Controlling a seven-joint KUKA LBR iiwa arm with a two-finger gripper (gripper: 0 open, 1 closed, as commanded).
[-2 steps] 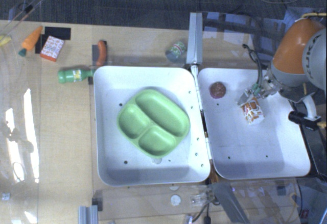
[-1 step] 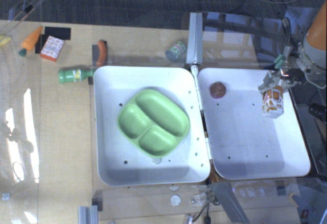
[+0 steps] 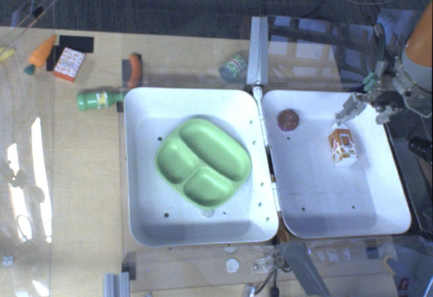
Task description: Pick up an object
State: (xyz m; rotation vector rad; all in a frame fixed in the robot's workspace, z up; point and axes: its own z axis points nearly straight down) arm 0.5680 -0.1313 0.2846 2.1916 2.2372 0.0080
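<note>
Left bin (image 3: 135, 221): shallow white plastic tray with rounded corners, nearest the camera along its lower rim; small dark holes dot its floor.
Divided dish (image 3: 203, 162): glossy pale green plastic plate with three rounded compartments, lying tilted in the middle of the left bin.
Right bin (image 3: 352, 221): matching white tray, touching the left bin along a metal divider.
Carton (image 3: 343, 145): small orange and white box, apparently printed card, lying in the upper right part of the right bin; the likeliest target.
Disc (image 3: 288, 120): small round dark reddish-brown item, flat-looking, near the right bin's upper left corner, well apart from the carton.
Gripper (image 3: 356, 105): grey metal fingers entering from the right, just above and beside the carton; nothing lies between them, but whether they stand wide or narrow cannot be told.
Step in hand: approach before the grasp, judged from the gripper's nearness to the carton.
Doing it well: centre over the carton, align the fingers across its narrow sides, descend squarely; card may crush or slide on smooth plastic.
Bench clutter: green plastic bottle (image 3: 99, 99) lying beside the left bin.
</note>
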